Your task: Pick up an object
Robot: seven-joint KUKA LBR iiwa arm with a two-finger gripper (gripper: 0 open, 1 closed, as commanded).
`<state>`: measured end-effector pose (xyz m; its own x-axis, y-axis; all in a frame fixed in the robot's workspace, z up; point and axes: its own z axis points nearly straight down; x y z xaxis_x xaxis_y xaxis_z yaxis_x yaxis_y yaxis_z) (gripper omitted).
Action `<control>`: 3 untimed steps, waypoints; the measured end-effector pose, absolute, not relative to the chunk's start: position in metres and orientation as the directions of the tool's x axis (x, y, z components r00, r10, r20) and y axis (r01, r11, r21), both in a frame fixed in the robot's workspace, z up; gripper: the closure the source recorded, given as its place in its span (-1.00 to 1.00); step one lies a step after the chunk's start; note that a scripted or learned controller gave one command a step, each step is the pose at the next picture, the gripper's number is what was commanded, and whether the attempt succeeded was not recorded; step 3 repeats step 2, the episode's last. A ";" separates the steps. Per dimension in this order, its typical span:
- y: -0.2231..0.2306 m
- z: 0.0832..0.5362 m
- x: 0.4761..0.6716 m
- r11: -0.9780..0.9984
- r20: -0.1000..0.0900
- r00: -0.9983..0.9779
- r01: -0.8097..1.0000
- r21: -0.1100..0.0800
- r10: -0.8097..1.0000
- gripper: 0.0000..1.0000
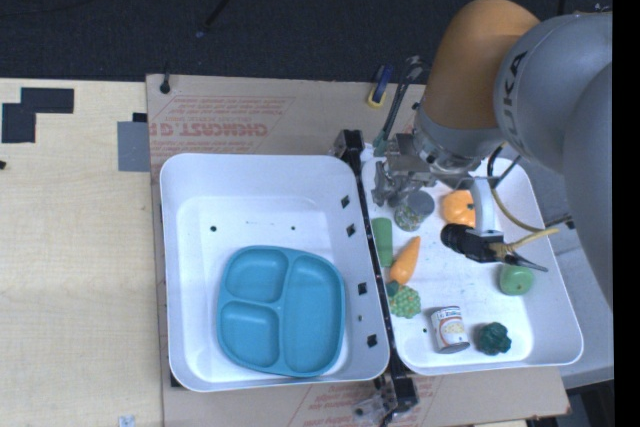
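White shallow bins x2, side by side on brown cardboard sheet [230, 120] w/ red print, atop pale wood bench [60, 245].

Left bin [190, 185]: blue divided tray [282, 310] lying flat, toward near side.

Right bin [555, 315]: several small objs.

Grey arm [560, 95] w/ orange band [480, 55] coming in from view's right, angled down over far-left part of right bin. Gripper [398, 187] low over that spot, near the wall btwn bins. Claw state: cannot tell, tip dark & blurred against clutter. Hold on anything: cannot tell either.

Objs for pickup, all in right bin:
- greyish round obj [413, 210], poss. small jar, just beside gripper tip on near side; touching or not, unclear.
- yellow-orange obj [458, 207] just right of it.
- pale green cylinder [382, 240] along bin's left wall, nearer than gripper.
- orange carrot [405, 260] tilted, just beside cylinder.
- bumpy green piece [404, 301] just past carrot's near end.
- small labelled can [450, 328] toward near edge, approx upright.
- dark green lump [492, 339] just right of can.
- pale green round obj [515, 281] toward bin's right side, apart from the rest.
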<state>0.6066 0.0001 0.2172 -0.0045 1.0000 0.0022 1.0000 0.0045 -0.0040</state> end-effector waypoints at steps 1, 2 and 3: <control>0.049 0.235 0.613 0.005 0.002 -0.005 1.000 -0.001 1.000 1.00; 0.055 0.221 0.604 0.001 0.000 -0.001 1.000 -0.005 1.000 1.00; 0.055 0.221 0.604 0.001 0.000 -0.001 1.000 -0.005 1.000 1.00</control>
